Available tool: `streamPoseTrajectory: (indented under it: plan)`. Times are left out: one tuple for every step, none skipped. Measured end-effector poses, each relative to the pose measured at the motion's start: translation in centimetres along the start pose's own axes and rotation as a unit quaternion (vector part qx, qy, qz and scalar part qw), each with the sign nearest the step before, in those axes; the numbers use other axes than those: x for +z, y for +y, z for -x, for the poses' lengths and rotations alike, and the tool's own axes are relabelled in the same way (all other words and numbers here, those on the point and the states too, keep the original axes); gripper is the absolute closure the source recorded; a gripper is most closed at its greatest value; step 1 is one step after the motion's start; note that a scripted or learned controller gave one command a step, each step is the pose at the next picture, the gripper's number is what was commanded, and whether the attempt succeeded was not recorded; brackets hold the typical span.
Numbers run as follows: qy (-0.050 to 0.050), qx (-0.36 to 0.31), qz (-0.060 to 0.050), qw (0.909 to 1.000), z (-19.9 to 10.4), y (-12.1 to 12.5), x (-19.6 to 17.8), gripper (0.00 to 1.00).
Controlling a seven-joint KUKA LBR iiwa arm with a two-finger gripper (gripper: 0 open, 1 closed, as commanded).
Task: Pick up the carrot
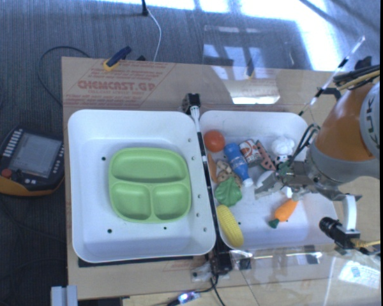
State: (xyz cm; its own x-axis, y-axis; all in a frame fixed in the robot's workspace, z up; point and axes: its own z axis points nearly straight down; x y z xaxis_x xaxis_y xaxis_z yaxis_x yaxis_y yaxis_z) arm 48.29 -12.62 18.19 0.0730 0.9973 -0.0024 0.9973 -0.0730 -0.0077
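Over the right bin (293,116), the arm (351,139) reaches in from the right, its jaws (274,182) low among the toys; whether they are parted I cannot tell. Just nearer lies the carrot (283,211), on the bin floor.

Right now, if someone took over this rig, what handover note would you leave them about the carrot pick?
Gripper: low in the right bin, just above the carrot; whether it is open or shut cannot be told.
Carrot: lying on the right bin's floor, orange body up-right, green top down-left, apart from the corn cob near the divider.
Left bin: holds the green divided plate.
Done: arm brought close to the carrot.
Left: grasp and lift; the carrot is not between the fingers.
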Motion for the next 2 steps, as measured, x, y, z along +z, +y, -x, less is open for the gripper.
streamPoseTrajectory:
  plan:
    - [0.003,-0.075,0.004,0.9972,3.1,0.6,9.2,0.00]
    - [0.005,-0.252,0.008,0.9676,8.9,1.5,9.1,0.00]
